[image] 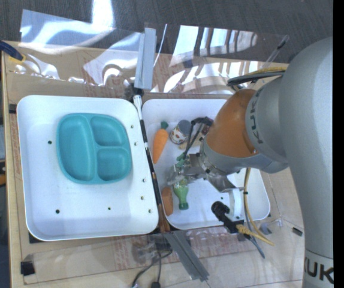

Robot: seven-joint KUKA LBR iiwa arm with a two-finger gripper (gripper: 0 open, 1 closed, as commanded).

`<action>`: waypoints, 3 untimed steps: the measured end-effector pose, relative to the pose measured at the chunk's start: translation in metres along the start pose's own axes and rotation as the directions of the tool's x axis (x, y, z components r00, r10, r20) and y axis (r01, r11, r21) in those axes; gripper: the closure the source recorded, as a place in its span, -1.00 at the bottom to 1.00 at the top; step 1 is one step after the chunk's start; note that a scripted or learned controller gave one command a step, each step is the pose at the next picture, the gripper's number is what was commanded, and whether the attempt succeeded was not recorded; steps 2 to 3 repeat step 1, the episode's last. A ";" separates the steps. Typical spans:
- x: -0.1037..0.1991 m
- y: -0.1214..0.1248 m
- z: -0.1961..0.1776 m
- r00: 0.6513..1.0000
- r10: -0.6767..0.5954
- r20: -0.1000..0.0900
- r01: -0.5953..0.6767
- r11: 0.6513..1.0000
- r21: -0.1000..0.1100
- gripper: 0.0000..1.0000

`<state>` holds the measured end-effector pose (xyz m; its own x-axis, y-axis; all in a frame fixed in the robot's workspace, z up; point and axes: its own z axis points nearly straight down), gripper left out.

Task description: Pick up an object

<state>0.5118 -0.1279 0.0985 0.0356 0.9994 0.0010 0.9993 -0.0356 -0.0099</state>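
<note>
In the camera view, two shallow white bins are seen side by side on the bench. The left bin (34, 209) is occupied by a teal divided tray (94, 147), which lies toward that bin's 11 o'clock part. The right bin (262, 206) is reached into by the grey arm (304, 119) from 3 o'clock, its orange band (235, 131) being seen above the wrist. The gripper (184, 173) is lowered over the middle of the right bin, at 9 o'clock from the orange band. Whether it is wide or narrow cannot be told, since its tip is lost among the objects beneath it. An orange carrot (159, 144) is laid near the bin's left wall, at 11 o'clock from the gripper. A small green bottle-like object (181, 195) is found just at 6 o'clock from the gripper, close to or touching it. A brownish object (167, 201) lies beside the green one, at its 9 o'clock.
</note>
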 end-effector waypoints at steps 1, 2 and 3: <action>0.065 0.036 -0.093 1.000 0.003 0.000 -0.003 1.000 -0.006 1.00; 0.065 0.036 -0.093 1.000 0.003 0.000 -0.003 1.000 -0.006 1.00; 0.065 0.036 -0.093 1.000 0.003 0.000 -0.003 1.000 -0.006 1.00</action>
